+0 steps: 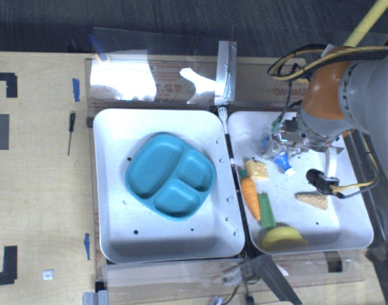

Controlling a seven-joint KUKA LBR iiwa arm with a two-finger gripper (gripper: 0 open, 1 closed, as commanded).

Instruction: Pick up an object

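You have two white bins side by side on the counter (41, 202). The left bin (114, 230) holds one thing: a blue divided plate (171, 173) with three compartments, lying flat near its middle.

The right bin (349, 221) holds six loose things. Along its left wall there is one yellow cheese wedge (257, 169). Below the wedge is one orange carrot (249, 196), and one green stick (265, 208) lies against the carrot's right side. One rounded yellow-green piece (282, 236) sits at the near edge; what food it is you cannot make out. One tan, ridged wedge (312, 200), like a cone or a crust, lies well to the right of these. One small blue object (283, 163) lies in the upper middle.

The gripper (284, 143) hangs over the upper part of the right bin, just above that small blue object. Its tip is a blur of metal and glare, so you cannot tell whether it is apart or together, nor whether it touches the blue object. The arm (365, 100) is cut off at the right edge.
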